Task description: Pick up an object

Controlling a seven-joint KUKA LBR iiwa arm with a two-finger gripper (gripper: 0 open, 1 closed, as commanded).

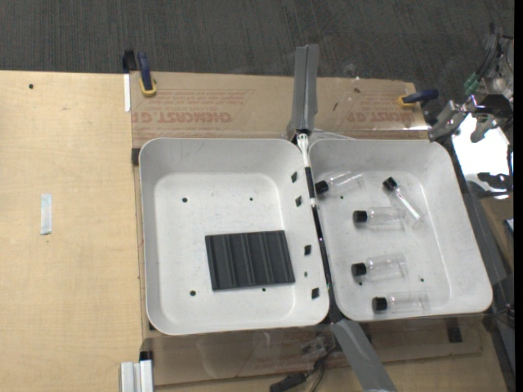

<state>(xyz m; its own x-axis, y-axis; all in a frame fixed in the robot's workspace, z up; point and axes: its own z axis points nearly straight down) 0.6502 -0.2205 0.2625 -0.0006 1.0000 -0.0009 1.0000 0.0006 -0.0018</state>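
We show the gripper at the upper right of the camera view, just past the far right corner of the right bin. It lies over the bench rather than over either bin, and we cannot tell whether it is parted or closed; nothing is seen held in it. The wooden bench extends well away from the gripper, across to the view's left edge. A sheet of printed cardboard lies under both bins. The left bin is the bin farther from the gripper, and the right bin touches it along a shared edge. A black ribbed tray rests flat on the left bin's floor, well apart from the gripper and lower in the view. We count five clear vials with black caps, the objects to be picked, all lying on their sides in the right bin below and to the left of the gripper. The slanted vial is nearest the gripper. Next come the vial by the divider, the middle vial, the lower vial and the lowest vial, each farther from it. A blue-and-orange clamp sits just left of the gripper. A second clamp is far to its left.
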